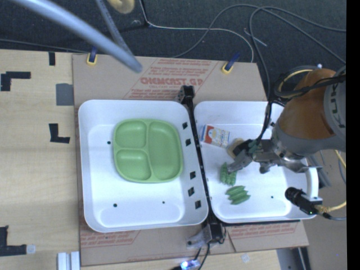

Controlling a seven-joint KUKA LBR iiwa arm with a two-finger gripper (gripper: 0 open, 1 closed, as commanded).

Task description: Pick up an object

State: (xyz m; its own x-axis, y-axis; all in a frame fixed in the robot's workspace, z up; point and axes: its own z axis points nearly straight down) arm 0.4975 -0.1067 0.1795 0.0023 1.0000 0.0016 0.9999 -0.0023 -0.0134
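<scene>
Robotics lab: taped bench, loose cables.

left bin: I see green divided plate mid-floor, open strip along near wall | right bin: small carton by divider, two green items centre, arm blocks right half | bare floor at far wall and near-right corner

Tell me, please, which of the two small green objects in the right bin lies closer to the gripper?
The upper green piece, beside the gripper; the other green piece lies lower, nearer the bin's front wall.
</scene>
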